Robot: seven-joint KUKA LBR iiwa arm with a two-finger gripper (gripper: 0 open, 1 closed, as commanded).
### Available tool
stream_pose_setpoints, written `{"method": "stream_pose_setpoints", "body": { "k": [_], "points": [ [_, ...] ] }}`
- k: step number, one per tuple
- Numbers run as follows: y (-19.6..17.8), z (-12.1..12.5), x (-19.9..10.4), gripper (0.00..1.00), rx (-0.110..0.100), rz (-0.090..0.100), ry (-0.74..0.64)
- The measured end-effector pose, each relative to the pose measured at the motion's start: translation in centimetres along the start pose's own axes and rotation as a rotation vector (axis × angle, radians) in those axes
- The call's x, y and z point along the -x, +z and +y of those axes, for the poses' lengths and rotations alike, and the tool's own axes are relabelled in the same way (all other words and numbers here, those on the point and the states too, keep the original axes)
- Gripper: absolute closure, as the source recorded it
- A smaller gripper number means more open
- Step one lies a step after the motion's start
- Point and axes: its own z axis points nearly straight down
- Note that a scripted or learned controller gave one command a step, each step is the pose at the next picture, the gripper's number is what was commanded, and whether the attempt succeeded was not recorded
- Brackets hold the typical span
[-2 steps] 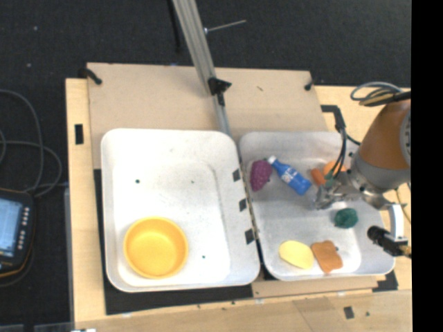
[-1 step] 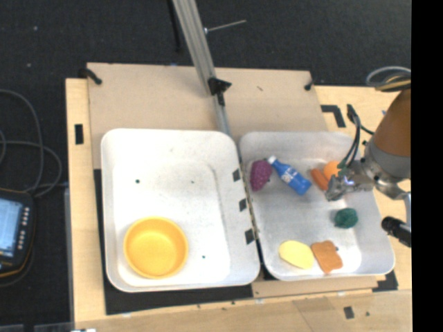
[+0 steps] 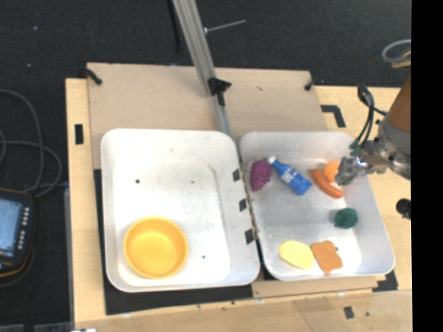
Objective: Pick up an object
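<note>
In the right bin [image 3: 367,254] lie several small things. An orange curved piece [image 3: 325,181] rests near the bin's right wall, with a blue bottle [image 3: 289,176] and a purple bunch [image 3: 260,174] to its left. A dark green ball [image 3: 345,217] sits below it. A yellow piece [image 3: 296,254] and an orange slab [image 3: 326,256] lie near the front edge. My gripper [image 3: 348,169] hangs at the upper right end of the orange curved piece, right against it in this view; whether it touches is unclear.
The left bin [image 3: 138,158] holds a yellow bowl [image 3: 156,246] in its front left corner. A metal pole [image 3: 201,54] slants down from the top to the gap between the bins. A tablet [image 3: 10,234] lies off the bench at the left.
</note>
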Motion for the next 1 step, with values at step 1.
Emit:
{"method": "stream_pose_setpoints", "body": {
  "k": [1],
  "points": [
    [-2.44,0.14,0.14,1.00,-0.004,0.001,0.000]
  ]
}}
